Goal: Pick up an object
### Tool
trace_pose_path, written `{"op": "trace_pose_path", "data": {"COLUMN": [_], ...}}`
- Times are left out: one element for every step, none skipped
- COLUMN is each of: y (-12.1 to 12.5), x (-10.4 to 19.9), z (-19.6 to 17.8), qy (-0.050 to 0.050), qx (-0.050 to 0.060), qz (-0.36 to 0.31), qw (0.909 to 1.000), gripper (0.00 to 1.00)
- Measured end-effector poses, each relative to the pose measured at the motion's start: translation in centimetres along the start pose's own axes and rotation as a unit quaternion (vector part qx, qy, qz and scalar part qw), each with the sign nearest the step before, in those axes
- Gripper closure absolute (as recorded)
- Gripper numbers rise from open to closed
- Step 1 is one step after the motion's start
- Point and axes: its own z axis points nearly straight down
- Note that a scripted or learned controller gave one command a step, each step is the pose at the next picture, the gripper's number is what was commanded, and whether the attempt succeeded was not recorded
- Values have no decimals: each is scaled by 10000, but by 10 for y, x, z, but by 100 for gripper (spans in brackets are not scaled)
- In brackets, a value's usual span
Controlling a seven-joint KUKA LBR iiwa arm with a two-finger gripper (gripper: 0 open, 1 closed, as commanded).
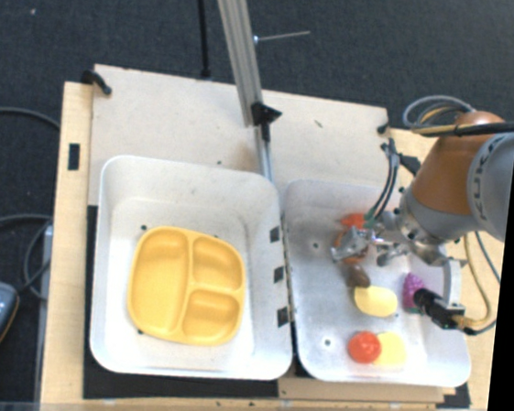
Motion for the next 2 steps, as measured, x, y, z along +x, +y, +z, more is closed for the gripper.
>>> {"op": "trace_pose_path", "data": {"y": [3, 3], "x": [-5, -4], "z": [-17, -16], "qy": [-21, -19], "qx": [-68, -65], "qz": [23, 25], "qw": [10000, 10000], "gripper": [100, 0]}}
